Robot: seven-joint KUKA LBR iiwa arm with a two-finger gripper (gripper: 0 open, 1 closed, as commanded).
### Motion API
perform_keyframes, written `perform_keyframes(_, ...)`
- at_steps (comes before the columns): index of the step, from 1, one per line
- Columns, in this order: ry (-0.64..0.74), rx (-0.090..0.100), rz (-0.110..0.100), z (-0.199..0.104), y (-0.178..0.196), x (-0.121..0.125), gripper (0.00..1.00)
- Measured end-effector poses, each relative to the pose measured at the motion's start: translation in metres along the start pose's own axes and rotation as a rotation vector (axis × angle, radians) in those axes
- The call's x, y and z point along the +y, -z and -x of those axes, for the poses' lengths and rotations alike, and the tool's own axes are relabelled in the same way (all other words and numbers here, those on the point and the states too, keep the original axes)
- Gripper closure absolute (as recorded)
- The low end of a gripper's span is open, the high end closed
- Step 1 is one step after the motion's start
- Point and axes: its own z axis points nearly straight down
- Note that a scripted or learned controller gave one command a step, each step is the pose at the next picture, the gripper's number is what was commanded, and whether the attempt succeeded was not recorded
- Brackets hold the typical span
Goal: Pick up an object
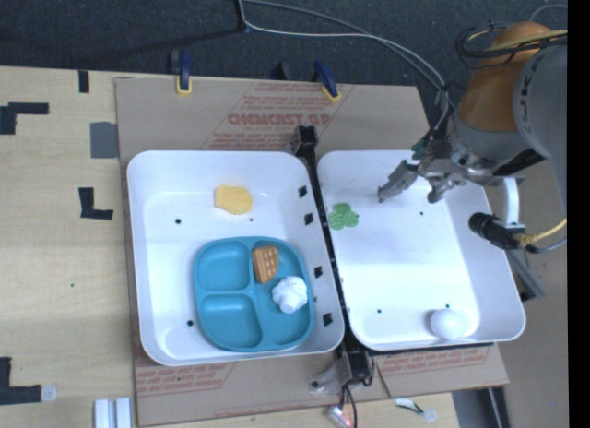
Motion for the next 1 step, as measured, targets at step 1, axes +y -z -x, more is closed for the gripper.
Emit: perform_keyframes(1, 0.003, 0.001, 0.005, -0.0307, 0.0683, -0.0195, 0.0)
